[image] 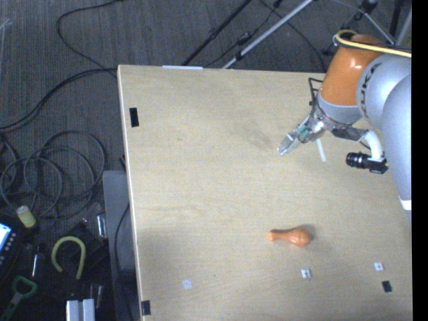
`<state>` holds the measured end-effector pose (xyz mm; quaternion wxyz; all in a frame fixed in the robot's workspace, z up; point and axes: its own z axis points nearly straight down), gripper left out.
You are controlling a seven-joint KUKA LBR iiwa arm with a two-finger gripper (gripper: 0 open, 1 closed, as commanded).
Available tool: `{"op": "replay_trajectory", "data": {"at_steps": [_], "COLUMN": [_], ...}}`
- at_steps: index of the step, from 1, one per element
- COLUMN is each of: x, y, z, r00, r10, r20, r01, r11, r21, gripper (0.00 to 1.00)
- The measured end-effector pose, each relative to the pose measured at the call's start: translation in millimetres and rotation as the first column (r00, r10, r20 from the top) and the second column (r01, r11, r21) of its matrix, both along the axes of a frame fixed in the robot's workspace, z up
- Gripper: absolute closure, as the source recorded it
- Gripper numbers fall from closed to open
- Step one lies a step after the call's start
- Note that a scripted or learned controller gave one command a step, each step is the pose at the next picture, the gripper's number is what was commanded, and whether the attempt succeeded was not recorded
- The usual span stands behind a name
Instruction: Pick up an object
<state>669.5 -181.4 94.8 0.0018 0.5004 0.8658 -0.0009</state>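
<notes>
An orange, pear-shaped object (291, 236) lies on its side on the tan bench top (200, 179), toward the lower right, with its narrow end pointing left. My gripper (303, 148) hangs at the right of the view, well above and slightly right of the object, and is apart from it. Its two thin fingers are spread, one (287, 144) slanting down-left and the other a pale strip to the right. Nothing sits between them. The grey arm with its orange band (349, 72) comes in from the upper right.
Small black and white markers (305, 273) dot the bench near its lower right and left edge. Beyond the bench's left edge lie cables (53, 166) and tools on dark carpet. Tripod legs (281, 19) cross the floor behind the bench.
</notes>
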Motion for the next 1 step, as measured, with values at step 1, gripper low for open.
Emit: {"op": "replay_trajectory", "data": {"at_steps": [1], "x": [-0.5], "y": [31.2], "z": [86.1], "r00": [0.996], "r10": [-0.086], "r20": [-0.001], "r01": [0.086], "r11": [0.996], "r21": [0.003], "gripper": [1.0]}}
